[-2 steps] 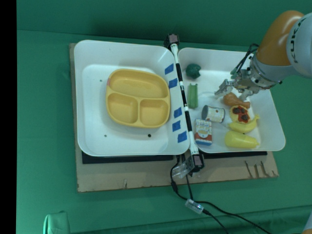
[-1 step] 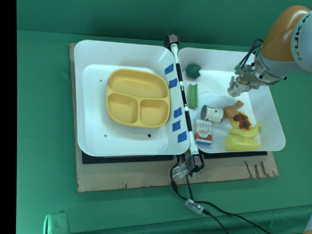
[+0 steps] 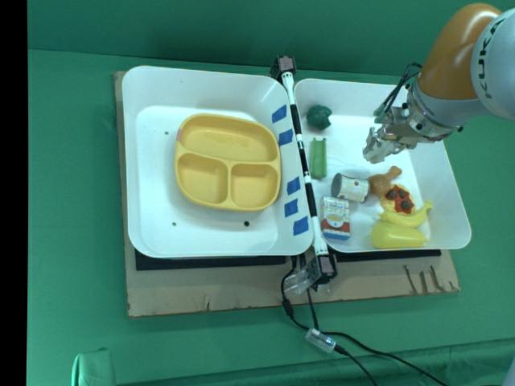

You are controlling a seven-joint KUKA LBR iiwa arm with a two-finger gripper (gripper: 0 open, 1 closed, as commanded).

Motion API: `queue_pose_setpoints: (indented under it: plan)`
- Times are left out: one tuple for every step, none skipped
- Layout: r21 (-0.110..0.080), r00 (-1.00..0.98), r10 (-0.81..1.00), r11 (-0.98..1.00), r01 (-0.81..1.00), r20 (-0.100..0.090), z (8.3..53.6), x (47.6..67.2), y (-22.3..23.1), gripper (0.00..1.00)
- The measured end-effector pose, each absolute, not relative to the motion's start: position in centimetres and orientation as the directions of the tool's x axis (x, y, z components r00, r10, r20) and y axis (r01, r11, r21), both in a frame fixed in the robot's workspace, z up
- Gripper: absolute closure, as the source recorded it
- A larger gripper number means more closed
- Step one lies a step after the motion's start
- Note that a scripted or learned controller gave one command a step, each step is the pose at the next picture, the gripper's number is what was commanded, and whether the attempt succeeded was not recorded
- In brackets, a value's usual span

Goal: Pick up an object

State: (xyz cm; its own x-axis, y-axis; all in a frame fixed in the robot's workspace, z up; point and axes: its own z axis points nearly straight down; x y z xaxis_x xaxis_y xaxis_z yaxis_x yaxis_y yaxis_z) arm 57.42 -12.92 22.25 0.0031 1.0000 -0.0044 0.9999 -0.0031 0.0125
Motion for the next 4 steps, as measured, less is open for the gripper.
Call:
queue_pose_setpoints:
  plan:
    - [0.013, 0.004, 1.0, -0.004, 1.0, -0.004, 24.1, 57.3, -10.7, 1.0]
    - [0.013, 0.004, 1.0, -0.004, 1.0, -0.004, 24.1, 57.3, -10.7, 0.0]
    - [0.022, 0.007, 1.0, -0.007, 1.0, -0.006, 18.8, 54.7, -13.9, 0.0]
    - [0.037, 0.014, 1.0, -0.013, 0.999, -0.012, 20.4, 55.0, -14.2, 1.0]
